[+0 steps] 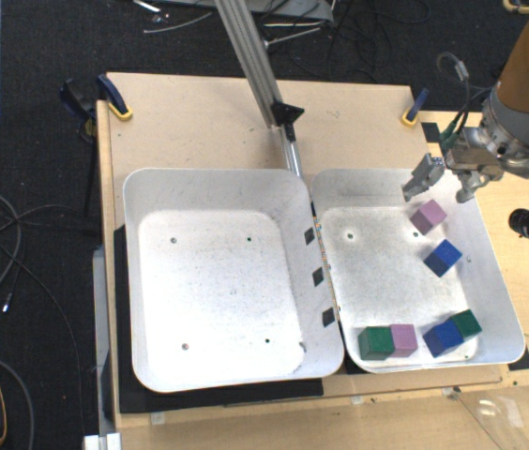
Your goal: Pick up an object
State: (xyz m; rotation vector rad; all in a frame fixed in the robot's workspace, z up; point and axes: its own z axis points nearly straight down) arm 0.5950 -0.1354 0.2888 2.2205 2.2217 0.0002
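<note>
One fixed camera looks down on my bench (246, 120) at a slant from above, far enough to take in both white bins (152, 279), with floor along the top and left of the frame.

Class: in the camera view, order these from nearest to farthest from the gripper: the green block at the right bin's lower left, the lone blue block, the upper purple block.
From the gripper:
1. Upper purple block, just below it.
2. Lone blue block, mid-bin, right side.
3. Green block, at the bin's near edge.

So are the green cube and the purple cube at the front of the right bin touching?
Touching. The camera view shows the green cube and purple cube side by side, faces meeting, no white bin floor between.
</note>
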